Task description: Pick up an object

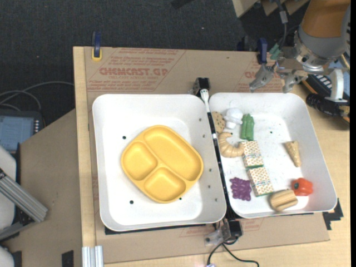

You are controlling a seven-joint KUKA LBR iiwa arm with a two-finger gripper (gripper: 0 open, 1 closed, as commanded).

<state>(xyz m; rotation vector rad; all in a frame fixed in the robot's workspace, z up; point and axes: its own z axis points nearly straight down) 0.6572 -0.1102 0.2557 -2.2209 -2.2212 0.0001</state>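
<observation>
My gripper [275, 80] hangs open above the far rim of the right bin [317, 128], with nothing between its fingers. In that bin lie a green piece [247, 126], a white piece [233, 117], a curved tan croissant-like piece [229, 147], two green-and-tan boxes [252, 154] [260, 180], a purple grape bunch [241, 188], a bread roll [282, 199], a red pepper [302, 187] and a tan cone [293, 153]. All of these sit nearer the camera than the gripper.
The left bin [108, 166] holds a yellow divided plate [161, 163]. A black clamp [201, 85] sits at the far end of the seam between the bins. Cables and dark gear lie at the right edge [328, 102].
</observation>
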